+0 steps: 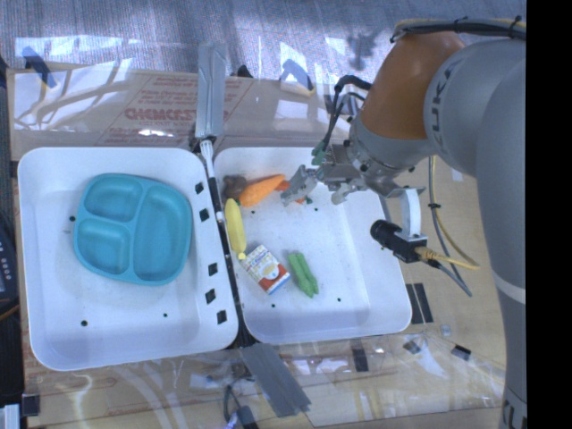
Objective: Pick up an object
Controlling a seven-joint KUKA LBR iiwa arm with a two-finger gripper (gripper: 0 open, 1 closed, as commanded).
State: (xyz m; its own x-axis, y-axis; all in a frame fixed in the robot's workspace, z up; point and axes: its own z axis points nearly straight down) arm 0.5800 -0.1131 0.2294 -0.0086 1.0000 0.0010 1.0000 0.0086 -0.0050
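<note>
In the right bin [357,307], an orange carrot [262,189] lies at the far left, with a small brown object [233,185] touching its left end. A yellow banana [234,226] lies along the left wall. A small printed carton [265,269] and a green vegetable [303,273] sit side by side nearer the front. My gripper [320,189] hangs over the far part of this bin, just right of the carrot's tip. Its fingers stand open with nothing between them.
The left bin [54,329] holds a blue divided plate [134,227]. A grey divider strip [210,88] and flattened cardboard [134,105] lie behind the bins. The arm's grey body and orange band [411,88] overhang the right bin's far right corner.
</note>
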